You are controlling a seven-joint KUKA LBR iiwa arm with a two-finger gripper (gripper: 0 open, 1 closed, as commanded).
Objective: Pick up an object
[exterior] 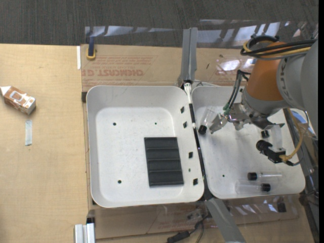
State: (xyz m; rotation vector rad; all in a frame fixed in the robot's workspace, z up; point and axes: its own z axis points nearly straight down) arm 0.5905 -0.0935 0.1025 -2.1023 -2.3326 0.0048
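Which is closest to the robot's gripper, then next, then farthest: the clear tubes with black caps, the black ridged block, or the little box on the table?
From the gripper:
1. Clear tubes with black caps, right bin, near corner.
2. Black ridged block, left bin.
3. Little box, far left on the table.

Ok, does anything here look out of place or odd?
A small carton lies tilted on the bench, well left of both bins. The black ridged block lies in the left bin, the clear tubes in the right.

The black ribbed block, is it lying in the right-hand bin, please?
No, the black ribbed block lies flat in the left bin.
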